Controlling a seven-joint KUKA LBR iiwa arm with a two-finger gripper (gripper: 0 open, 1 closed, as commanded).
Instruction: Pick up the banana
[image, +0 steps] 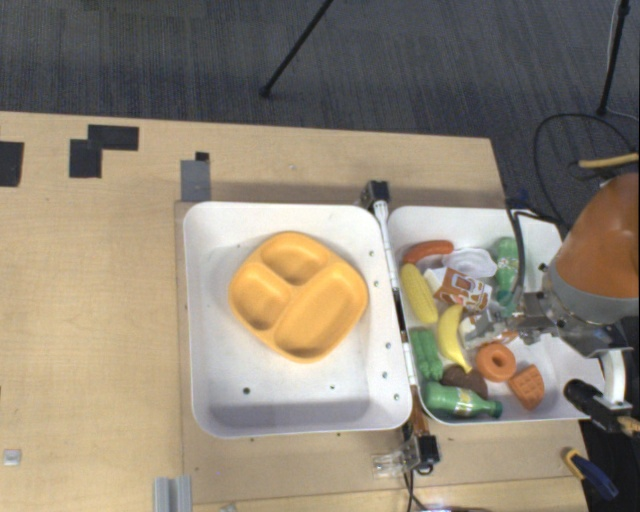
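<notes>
The banana (452, 338) is yellow and curved. It lies in the right bin (545, 232) among other toy foods, between a corn cob (418, 292) and an orange donut (495, 360). My gripper (497, 323) hangs low over the bin just right of the banana's upper half, close beside it. Its metal parts blend into the clutter. The grey arm with its orange band (605, 245) comes in from the right and covers the bin's right side.
The right bin also holds a red sausage (428, 250), a white packet (466, 280), green bottles (460, 403), a brown piece (462, 378) and an orange waffle (527, 386). In the left bin (215, 400) sits a yellow divided plate (298, 295).
</notes>
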